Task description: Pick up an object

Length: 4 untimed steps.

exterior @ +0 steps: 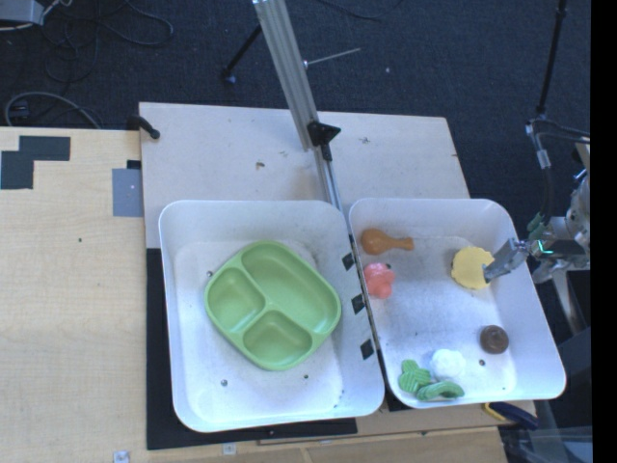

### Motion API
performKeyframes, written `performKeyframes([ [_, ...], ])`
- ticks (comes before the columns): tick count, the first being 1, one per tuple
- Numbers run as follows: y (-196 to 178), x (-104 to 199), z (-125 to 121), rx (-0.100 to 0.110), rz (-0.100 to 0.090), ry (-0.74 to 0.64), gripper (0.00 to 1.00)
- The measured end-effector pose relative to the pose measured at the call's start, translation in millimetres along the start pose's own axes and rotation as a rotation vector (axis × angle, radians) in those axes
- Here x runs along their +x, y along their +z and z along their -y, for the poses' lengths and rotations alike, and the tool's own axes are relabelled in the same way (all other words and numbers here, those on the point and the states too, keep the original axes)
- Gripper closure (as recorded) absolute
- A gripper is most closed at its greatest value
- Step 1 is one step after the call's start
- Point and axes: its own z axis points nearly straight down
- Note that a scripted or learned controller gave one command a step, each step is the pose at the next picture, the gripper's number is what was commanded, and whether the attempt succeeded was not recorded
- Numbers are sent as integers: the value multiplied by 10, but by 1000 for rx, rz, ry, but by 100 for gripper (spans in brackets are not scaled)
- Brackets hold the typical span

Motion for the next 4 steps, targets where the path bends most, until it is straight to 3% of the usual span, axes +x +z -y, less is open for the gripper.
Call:
performKeyframes([
  [3,1499,188,-93,5,-2,1,0],
  [4,1370,174,-98,2,-1,6,100],
])
